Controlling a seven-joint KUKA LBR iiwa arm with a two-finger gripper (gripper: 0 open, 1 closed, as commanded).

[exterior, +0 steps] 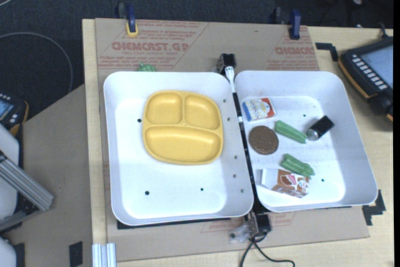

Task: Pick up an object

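The right bin [350,134] holds small things. The brown round disc [264,140] lies flat, maybe hard to pinch. Go for the green piece [290,131] instead. I cannot tell the claw's state.

Two blue clamps [130,14] pin the bench's cardboard sheet [187,40]; a teach pendant [374,69] lies right.

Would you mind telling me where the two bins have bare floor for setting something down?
The left white bin is bare below the yellow divided plate. The right white bin is crowded left of centre; its right side beyond the small black block is free.
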